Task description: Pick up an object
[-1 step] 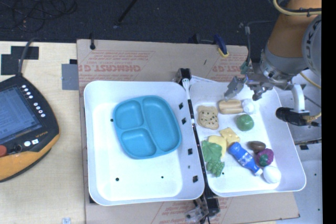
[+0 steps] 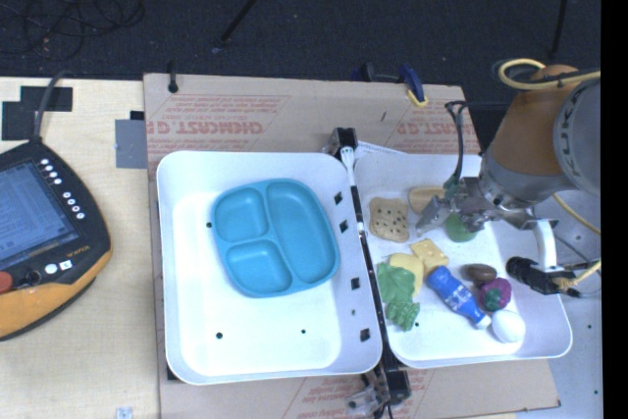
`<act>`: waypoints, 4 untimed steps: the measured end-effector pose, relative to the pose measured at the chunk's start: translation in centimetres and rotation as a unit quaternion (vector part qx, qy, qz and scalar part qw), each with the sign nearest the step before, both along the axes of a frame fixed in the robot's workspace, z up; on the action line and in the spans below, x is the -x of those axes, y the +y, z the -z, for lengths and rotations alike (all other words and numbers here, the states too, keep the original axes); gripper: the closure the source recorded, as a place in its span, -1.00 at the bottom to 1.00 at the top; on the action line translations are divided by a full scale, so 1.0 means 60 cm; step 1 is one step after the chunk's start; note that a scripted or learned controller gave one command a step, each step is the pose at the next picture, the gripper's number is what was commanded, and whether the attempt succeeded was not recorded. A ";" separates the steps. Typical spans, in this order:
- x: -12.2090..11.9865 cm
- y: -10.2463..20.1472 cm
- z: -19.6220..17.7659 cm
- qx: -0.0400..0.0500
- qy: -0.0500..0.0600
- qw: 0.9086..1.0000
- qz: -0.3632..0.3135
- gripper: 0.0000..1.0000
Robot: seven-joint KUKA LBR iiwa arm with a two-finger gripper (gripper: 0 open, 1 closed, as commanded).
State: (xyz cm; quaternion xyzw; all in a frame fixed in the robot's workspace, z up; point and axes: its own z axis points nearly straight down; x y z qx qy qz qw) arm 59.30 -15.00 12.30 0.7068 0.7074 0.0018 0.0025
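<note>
- Two white bins side by side on a printed cardboard sheet laid over the bench.
- Left bin: one blue divided plate, lying flat, near the middle.
- Right bin: crowded with small items, several touching.
- Arm comes in from the right and is cut off by the frame edge. It covers the bin's upper right corner.
- Tool is low over the upper middle of the right bin. It reads as a dark grey tangle, and I cannot tell whether it is spread or pressed together.
- Green round item sits right at the tool's lower edge, partly covered by it. Contact or grip cannot be made out.
- Tan piece is just left of the tool, its right end hidden behind it.
- Speckled brown cookie lies near the bin's left wall.
- Yellow wedge touches a green leafy lump below it.
- Blue bottle lies on its side at a slant. Its label is too small to read.
- Brown oval, purple item and white egg shape cluster at the lower right. What each is stays unclear.
- Handheld screen unit on the bench is cut off by the left edge.
</note>
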 end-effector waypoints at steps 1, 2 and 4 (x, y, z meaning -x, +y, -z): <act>0.088 0.005 0.054 -0.001 -0.002 1.000 0.002 -1.00; 0.090 0.003 0.043 -0.002 0.003 1.000 0.003 1.00; 0.130 0.073 0.059 0.000 0.002 1.000 0.001 -1.00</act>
